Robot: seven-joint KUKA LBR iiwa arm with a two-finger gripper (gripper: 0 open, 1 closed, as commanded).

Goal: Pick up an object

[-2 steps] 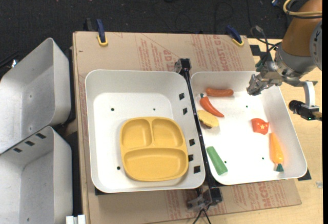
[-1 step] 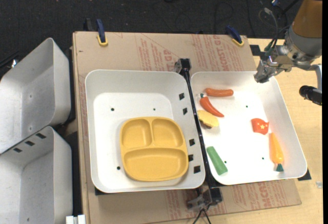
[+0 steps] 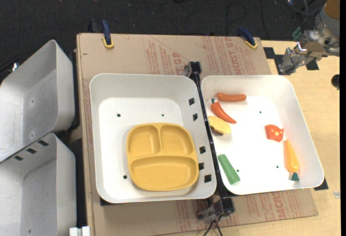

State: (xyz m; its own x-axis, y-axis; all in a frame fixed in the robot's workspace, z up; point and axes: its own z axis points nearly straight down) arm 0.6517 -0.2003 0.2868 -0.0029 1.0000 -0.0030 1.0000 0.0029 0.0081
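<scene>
You are looking at the gripper [image 3: 289, 59] hanging at the upper right of the frame, outside the right bin [image 3: 303, 116] and just beyond its top right corner; it is too small and dark here for you to tell how it is set, and nothing is showing in its grasp. The candidates are all lying in the right bin: a toy sausage [image 3: 231, 98] near the top, a red chilli [image 3: 222, 112] just below it, a yellow food piece [image 3: 219, 126] touching the chilli's lower end, a green piece [image 3: 228, 169] lower down, a small red piece [image 3: 274, 133] right of centre, and a toy carrot [image 3: 291, 157] near the right wall. The left bin [image 3: 102, 137] is holding a yellow divided tray [image 3: 162, 156]. You are likely dealing with light, stiff, smooth plastic toys, so they may be slipping or rolling under a poor pinch. The carrot is probably offering the cleanest take: lying apart from the others, long and narrow, so you would be closing across its middle, at right angles to its length.
</scene>
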